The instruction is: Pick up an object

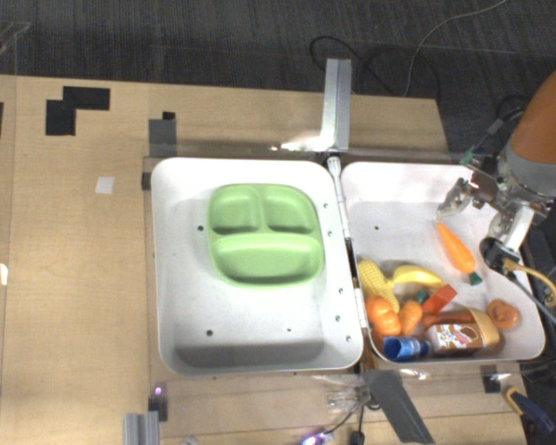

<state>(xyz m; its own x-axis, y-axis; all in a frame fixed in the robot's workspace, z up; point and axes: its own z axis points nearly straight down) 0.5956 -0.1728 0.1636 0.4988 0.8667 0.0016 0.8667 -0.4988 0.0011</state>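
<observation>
On the wooden counter (65, 248) we see a green divided plate (264, 233) in the left bin (181, 323); the right bin (389, 193) holds a carrot (457, 247) and a bottle (463, 332), label unreadable; the gripper (482, 197) hangs above its far right corner, fingers apart.

Two bins side by side on the bench

A green three-compartment plastic plate (263, 233) lay in the left white bin (181, 341); toy foods crowded the right white bin's (389, 193) near end, an orange plastic carrot (456, 248) behind the brown sauce bottle (461, 333).
</observation>
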